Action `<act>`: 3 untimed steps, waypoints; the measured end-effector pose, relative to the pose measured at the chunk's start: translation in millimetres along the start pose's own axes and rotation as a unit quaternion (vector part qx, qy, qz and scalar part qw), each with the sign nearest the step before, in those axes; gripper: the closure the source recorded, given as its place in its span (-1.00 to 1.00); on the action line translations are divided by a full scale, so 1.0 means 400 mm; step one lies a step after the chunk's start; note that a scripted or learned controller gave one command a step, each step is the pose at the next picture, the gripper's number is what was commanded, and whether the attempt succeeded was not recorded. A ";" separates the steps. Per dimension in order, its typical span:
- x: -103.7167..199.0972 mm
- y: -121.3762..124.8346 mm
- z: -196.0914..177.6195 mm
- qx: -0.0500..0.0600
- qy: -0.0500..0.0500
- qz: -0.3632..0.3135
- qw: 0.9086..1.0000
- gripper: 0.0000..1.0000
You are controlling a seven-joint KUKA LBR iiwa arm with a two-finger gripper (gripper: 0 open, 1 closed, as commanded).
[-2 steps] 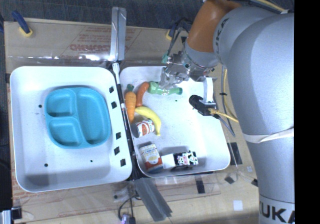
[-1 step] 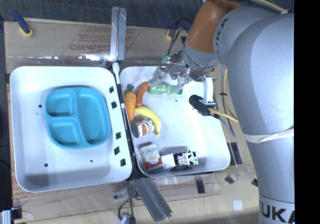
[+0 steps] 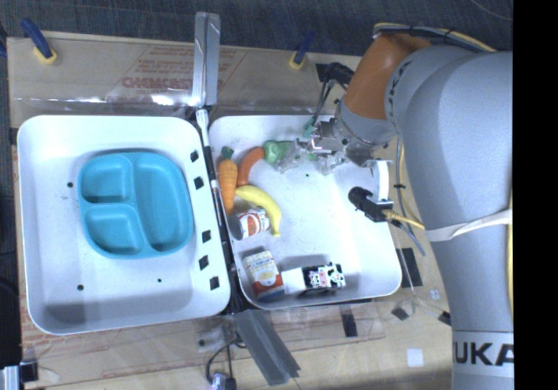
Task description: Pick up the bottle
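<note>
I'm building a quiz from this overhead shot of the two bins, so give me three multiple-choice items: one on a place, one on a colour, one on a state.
1. Where does the divided tray lie?
A. the left bin
B. the right bin
C. the bench outside the bins

2. What colour is the divided tray?
A. red
B. light blue
C. black

3. How does the banana stand to the gripper?
A. clamped in it
B. lifted above the bin
C. lying on the floor of the right bin, apart from it

Answers: 1 A, the tray sits on the floor of the left bin. 2 B, its three compartments are all light blue. 3 C, the banana rests beside the carrot, while the gripper is at the bin's far edge.
</note>
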State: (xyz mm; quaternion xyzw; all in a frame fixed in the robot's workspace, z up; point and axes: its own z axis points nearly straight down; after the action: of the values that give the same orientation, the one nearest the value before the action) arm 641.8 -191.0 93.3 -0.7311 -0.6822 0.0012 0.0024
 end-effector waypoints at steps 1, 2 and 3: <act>0.107 0.029 0.005 0.000 0.000 -0.117 0.993 -1.00; 0.049 -0.062 -0.055 0.000 0.000 -0.071 0.997 -1.00; 0.043 -0.100 -0.016 0.000 0.000 -0.134 0.991 -1.00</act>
State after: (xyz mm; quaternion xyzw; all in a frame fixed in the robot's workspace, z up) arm 602.9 -171.1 99.8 -0.6333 -0.7739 0.0009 0.0026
